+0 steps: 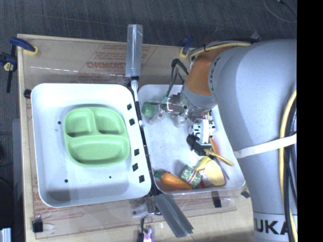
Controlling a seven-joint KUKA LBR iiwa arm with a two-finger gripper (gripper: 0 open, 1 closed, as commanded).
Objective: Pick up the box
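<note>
Two white bins [45,100] sit on a pale tan bench [75,59] printed with faint red lettering. The divided tray [96,135] is light green. The arm [252,100] is grey with an orange band [199,77]. Among the clutter: an orange carrot [174,181], a yellow piece [214,169], and a small, possibly green-and-white box [190,175].

bins [45,185]: smooth white plastic, semi-gloss
tray [96,135]: green plastic, matt
bench [75,59]: bare wood-look board
arm [257,110]: smooth grey, orange band at 11 o'clock

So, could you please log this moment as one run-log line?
arm: over right bin | gripper: low at bin's far end | green tray: left bin | carrot: right bin, near edge
</note>
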